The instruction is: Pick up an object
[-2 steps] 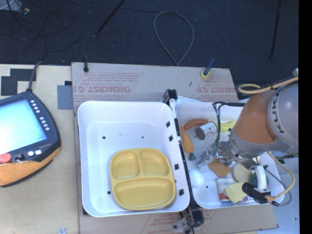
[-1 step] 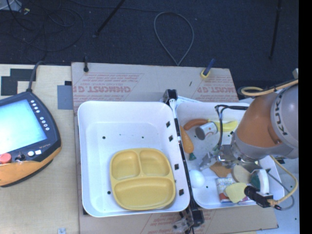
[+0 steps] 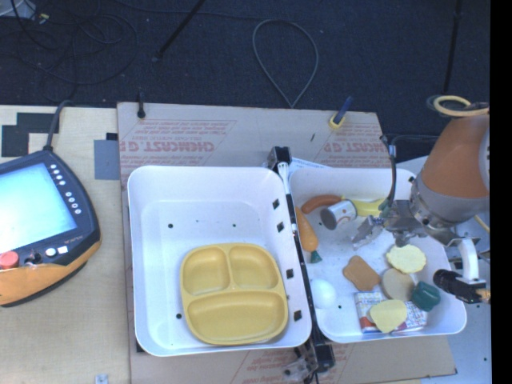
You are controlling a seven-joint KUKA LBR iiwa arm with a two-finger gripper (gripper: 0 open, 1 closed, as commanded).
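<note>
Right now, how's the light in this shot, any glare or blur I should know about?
Camera view: hard light from the right washes out the right bin and bleaches the control pad's screen; the left bin is evenly lit, the yellow tray crisp; the tool is soft and hard to read.

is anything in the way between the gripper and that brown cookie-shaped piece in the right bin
Nothing visible blocks it. The gripper sits just above the brown piece, with bare bin floor between them. A yellow piece lies off to the right.
</note>
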